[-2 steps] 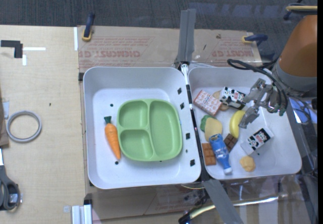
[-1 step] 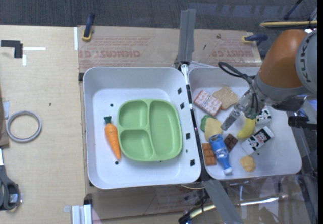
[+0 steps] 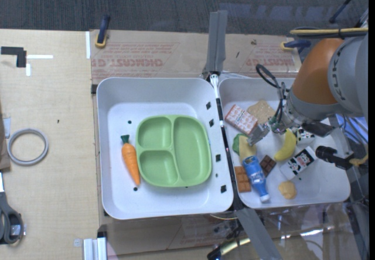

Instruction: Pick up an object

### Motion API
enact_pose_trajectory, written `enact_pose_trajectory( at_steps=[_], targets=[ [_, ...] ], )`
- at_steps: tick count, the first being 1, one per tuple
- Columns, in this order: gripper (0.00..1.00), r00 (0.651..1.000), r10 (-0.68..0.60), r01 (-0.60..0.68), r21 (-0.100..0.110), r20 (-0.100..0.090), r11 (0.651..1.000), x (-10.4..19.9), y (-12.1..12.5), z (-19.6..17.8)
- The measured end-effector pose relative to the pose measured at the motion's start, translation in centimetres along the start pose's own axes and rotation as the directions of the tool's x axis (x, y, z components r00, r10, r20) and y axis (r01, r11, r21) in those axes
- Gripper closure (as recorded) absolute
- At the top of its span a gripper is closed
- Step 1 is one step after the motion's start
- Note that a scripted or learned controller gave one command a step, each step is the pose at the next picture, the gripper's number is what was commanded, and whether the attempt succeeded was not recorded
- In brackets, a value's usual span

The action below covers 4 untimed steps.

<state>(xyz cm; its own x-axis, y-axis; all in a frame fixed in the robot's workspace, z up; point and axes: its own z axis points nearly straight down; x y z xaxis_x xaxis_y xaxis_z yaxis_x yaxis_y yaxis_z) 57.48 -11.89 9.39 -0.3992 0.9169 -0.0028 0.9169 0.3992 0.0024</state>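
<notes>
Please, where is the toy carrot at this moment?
The carrot lies in the left bin, on its floor just left of the green divided plate, near that plate's lower left corner.

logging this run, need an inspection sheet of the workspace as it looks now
surface: two white bins side by side, left bin, right bin, on a cardboard-covered bench
job's things: banana, blue bottle, pink wafer pack, cracker, cow-print carton in the right bin
clutter: green divided plate and carrot in the left bin
grippers: gripper low over the right bin, holding nothing visible
cables: black cable by the arm
surroundings: tape ring on the left table
</notes>
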Motion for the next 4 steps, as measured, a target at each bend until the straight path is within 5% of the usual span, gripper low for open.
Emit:
enact_pose_trajectory(
  at_steps=[1, 2, 3, 4],
  targets=[
    [0.0, 0.961, 0.277, -0.277, 0.005, 0.0, 0.961, -1.9, 4.7, 0.2],
    [1.0, 0.962, 0.272, -0.272, 0.006, 0.003, 0.962, -1.9, 4.8, -0.7],
    [0.0, 0.962, 0.273, -0.273, 0.006, 0.003, 0.962, -1.9, 4.8, -0.7],
    [1.0, 0.963, 0.269, -0.269, 0.007, 0.006, 0.963, -1.9, 4.9, -1.6]
  ],
)
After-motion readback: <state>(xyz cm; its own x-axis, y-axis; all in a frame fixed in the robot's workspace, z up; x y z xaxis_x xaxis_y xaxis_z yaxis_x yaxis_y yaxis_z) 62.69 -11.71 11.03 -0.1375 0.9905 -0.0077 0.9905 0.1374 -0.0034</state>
